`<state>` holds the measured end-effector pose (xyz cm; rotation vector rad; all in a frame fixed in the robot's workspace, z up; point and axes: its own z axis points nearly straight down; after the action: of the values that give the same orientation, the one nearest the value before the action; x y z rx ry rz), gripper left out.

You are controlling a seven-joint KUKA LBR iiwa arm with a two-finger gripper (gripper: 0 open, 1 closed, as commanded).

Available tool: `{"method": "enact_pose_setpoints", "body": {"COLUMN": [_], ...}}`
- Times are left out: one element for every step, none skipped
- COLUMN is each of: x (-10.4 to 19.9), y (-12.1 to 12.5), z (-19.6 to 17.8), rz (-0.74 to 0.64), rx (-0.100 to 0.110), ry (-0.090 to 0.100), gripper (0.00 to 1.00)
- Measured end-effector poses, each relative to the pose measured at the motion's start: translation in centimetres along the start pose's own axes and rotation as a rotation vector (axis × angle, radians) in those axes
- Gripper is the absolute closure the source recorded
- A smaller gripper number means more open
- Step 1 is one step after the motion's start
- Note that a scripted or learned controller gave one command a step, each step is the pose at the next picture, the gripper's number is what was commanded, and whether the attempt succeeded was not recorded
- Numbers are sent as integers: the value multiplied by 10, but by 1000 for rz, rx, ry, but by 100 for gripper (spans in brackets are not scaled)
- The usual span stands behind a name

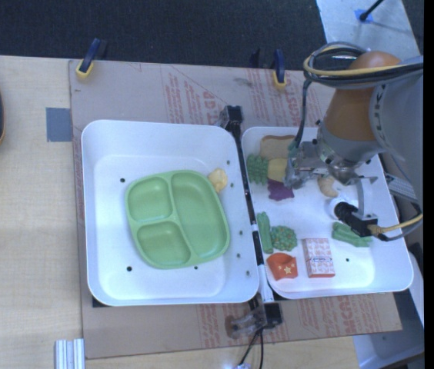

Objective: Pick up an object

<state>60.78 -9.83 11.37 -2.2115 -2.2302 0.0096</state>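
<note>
My gripper is down in the upper part of the right bin, over a cluster of toy foods. Beside it lie a purple piece, a yellowish piece, a green leafy piece and a tan piece. The arm's grey wrist and orange band hide the bin's top right. Whether anything sits between the fingers is hidden.
Lower in the right bin are a green pod, a green broccoli-like piece, a red wedge, a red-and-white carton and a green piece. The left bin holds a green divided plate and a small yellow item.
</note>
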Motion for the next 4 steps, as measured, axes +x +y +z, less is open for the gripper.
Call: {"method": "enact_pose_setpoints", "body": {"x": [0, -1, -1, 41], "y": [0, 0, 0, 52], "z": [0, -10, -10, -84], "rz": [-1, -1, -2, 0], "rx": [1, -1, 0, -13], "ry": [0, -2, -2, 4], "gripper": [0, 100, 0, 0]}}
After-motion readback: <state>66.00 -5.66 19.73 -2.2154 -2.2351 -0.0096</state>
